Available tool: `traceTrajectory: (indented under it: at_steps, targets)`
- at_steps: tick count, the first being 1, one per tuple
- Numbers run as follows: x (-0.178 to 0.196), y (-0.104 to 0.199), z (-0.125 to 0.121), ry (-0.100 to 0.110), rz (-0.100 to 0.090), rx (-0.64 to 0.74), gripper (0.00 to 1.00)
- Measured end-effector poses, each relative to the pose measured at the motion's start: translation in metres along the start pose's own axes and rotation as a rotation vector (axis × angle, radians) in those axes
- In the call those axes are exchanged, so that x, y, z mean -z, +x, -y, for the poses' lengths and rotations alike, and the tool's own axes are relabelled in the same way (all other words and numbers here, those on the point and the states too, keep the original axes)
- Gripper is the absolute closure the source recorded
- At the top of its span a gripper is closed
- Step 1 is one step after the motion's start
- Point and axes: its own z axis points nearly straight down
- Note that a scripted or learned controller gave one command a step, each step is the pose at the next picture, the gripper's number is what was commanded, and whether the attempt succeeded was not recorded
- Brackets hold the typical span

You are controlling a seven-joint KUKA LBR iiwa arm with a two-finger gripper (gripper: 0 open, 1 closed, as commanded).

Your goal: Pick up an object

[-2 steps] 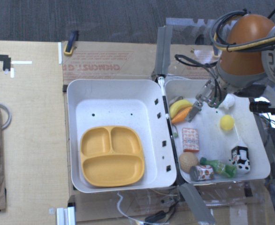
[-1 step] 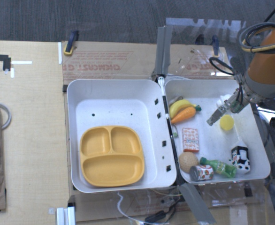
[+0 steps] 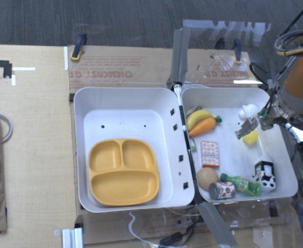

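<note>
My gripper (image 3: 248, 127) reaches in from the right and hangs low over the upper right part of the right bin (image 3: 234, 94). A small yellow lemon-like object (image 3: 251, 138) lies right under its tip, partly covered by it. A white object (image 3: 248, 110) sits just behind the gripper. Further left lie a banana (image 3: 197, 118) and an orange carrot (image 3: 202, 126), touching each other. A small red-and-white box (image 3: 210, 154) lies near the bin's middle.
Along the right bin's front edge are a tan ball (image 3: 207, 177), a small can (image 3: 222, 190), a green bottle (image 3: 242, 184) and a black-and-white cow-print carton (image 3: 265, 174). The left bin (image 3: 89, 107) holds a yellow divided plate (image 3: 123, 171).
</note>
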Motion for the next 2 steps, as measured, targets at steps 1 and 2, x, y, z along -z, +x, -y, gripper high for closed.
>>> traceTrajectory:
  at_steps: [1,2]
  targets:
    - [0.066,0.015,-0.037,-0.001,0.001,-0.001,0.0]
    - [-0.052,-0.006,-0.011,0.0,0.0,0.124,0.0]
